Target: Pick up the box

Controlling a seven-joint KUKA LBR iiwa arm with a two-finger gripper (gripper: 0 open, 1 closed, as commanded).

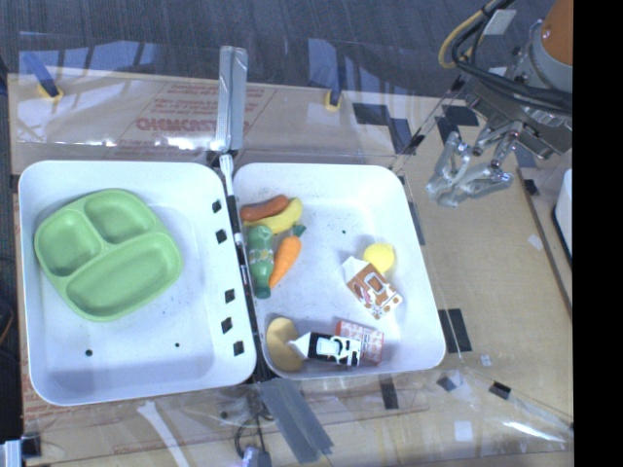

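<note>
I see even, soft light from above, with weak shadows. The white bins [321, 178] look bright, the clear sheet [146, 115] behind glares a little; the picture is slightly grainy.

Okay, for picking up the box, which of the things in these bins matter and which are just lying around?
For the job:
- small orange-and-white box in the right bin
- gripper, outside the bin to its upper right

Just lying about:
- green divided plate
- carrot
- hot dog
- green bottle
- yellow ball
- black-and-white carton

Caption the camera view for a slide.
Gripper hangs outside the right bin, away from the box lying among toy food; a green plate sits in the left bin.
</note>
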